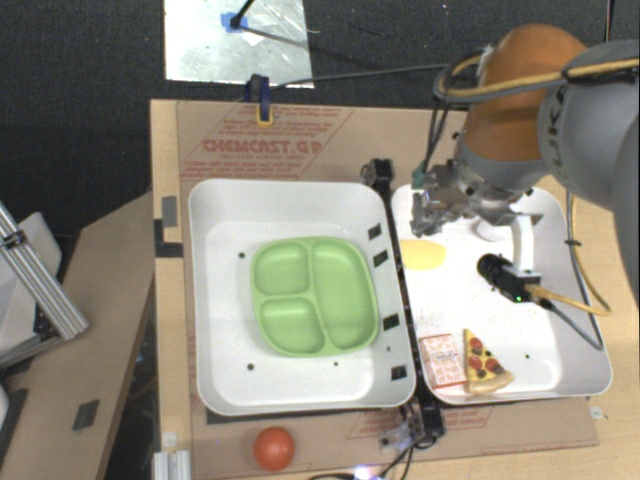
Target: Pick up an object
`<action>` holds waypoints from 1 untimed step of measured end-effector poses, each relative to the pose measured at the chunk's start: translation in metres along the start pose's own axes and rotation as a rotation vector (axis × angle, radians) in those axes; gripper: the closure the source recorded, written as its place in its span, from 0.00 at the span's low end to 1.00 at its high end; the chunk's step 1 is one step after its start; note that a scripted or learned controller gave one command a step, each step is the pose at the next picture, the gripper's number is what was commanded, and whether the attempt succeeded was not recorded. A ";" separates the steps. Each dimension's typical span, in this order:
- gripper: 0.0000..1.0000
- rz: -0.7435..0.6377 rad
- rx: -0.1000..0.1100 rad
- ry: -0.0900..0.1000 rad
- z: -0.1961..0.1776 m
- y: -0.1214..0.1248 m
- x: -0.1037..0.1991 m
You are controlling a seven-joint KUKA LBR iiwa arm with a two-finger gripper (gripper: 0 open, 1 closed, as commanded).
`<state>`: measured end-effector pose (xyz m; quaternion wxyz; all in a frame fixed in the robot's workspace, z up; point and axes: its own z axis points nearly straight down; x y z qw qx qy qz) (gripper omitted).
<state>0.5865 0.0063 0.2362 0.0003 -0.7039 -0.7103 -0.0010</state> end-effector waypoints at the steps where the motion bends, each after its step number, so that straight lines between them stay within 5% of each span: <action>1: 1.00 -0.001 -0.002 0.000 0.002 0.017 0.051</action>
